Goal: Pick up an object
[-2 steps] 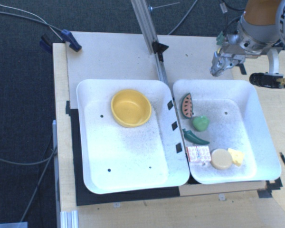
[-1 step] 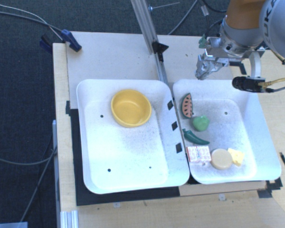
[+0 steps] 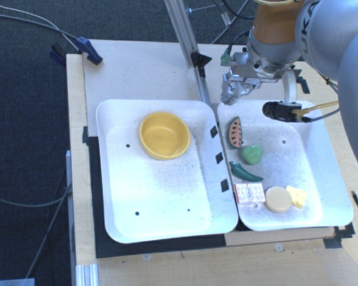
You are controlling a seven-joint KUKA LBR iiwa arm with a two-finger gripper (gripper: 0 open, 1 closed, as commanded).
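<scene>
Six small items are gathered in the right bin, with the gripper hung over that bin's far left corner.

One watermelon slice, one green ball, one green chili pepper, one red-and-white patterned box, one round beige disc and one yellow wedge are counted there, bunched along the left and near sides. One yellow bowl is set alone in the left bin. The gripper is judged to be poised for a descent, the watermelon slice being nearest below it. Nothing is seen grasped, and whether the tool is released or clenched cannot be told.
</scene>
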